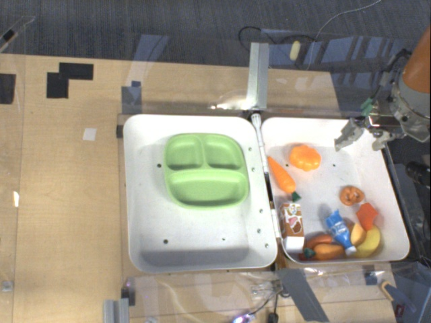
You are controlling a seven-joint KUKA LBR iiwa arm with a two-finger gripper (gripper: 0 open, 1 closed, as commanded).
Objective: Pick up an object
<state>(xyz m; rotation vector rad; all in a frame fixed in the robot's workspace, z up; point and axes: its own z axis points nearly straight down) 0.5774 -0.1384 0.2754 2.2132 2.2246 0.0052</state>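
Tool [361, 132] above white bin [397, 200], wooden bench [60, 200]

No readable text anywhere; print on the small carton [291, 221], just right of the green plate [205, 169], too blurred.
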